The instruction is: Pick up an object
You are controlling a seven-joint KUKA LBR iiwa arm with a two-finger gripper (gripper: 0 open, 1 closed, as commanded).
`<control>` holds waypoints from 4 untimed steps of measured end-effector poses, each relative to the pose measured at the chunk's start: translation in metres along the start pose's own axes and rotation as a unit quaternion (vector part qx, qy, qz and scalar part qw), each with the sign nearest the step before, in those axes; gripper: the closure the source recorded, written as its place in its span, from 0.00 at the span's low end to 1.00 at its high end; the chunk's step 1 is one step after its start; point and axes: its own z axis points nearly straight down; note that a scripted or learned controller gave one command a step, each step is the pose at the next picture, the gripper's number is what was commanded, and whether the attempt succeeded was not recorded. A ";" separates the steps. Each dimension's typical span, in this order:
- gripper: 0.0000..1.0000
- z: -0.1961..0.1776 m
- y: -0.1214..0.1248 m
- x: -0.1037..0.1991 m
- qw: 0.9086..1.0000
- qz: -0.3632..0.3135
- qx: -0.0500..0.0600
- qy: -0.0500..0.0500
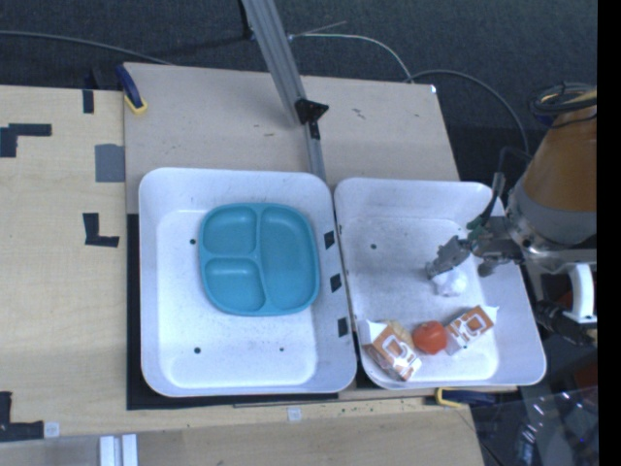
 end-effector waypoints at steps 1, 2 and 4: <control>0.00 0.055 -0.011 -0.003 1.000 0.001 0.000 0.000; 0.00 0.110 -0.013 0.009 1.000 0.000 0.001 0.000; 1.00 0.056 -0.014 0.003 1.000 0.001 -0.002 0.000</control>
